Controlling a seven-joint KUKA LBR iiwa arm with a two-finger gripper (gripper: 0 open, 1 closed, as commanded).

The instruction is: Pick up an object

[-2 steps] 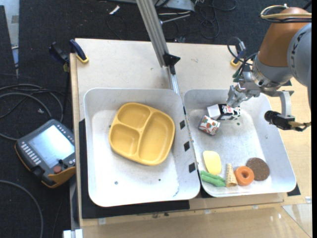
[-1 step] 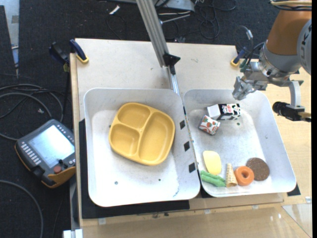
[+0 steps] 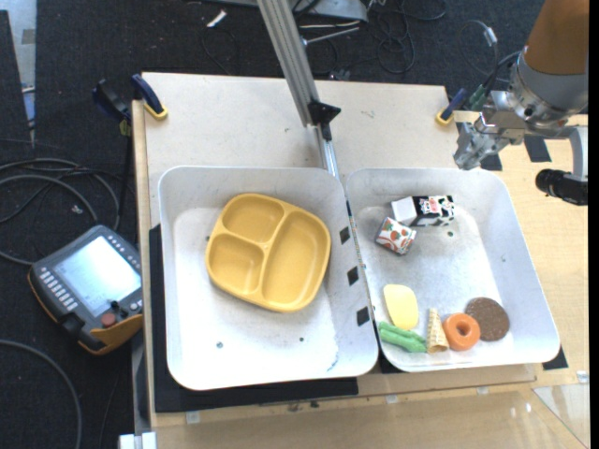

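My gripper point(image 3: 471, 152) hangs over the back right rim of the right bin point(image 3: 524, 251), with nothing seen in it. Below and left of it, in that bin, lie a black-and-white cow-patterned box point(image 3: 427, 209) and a strawberry-printed carton point(image 3: 396, 236), touching each other. Along the bin's front edge sit a pale yellow piece point(image 3: 401, 305), a green pea pod point(image 3: 401, 338), a small cone point(image 3: 436, 331), an orange ring point(image 3: 461, 331) and a brown cookie point(image 3: 488, 318). The arm's orange band point(image 3: 562, 21) is at the top right.
The left bin point(image 3: 187, 335) holds a yellow divided plate point(image 3: 269, 251). A slanted metal pole point(image 3: 292, 54) comes down to the gap between the bins. Clamps point(image 3: 148, 96) grip the bench's back corners. A teach pendant point(image 3: 89, 288) and cables lie on the floor to the left.
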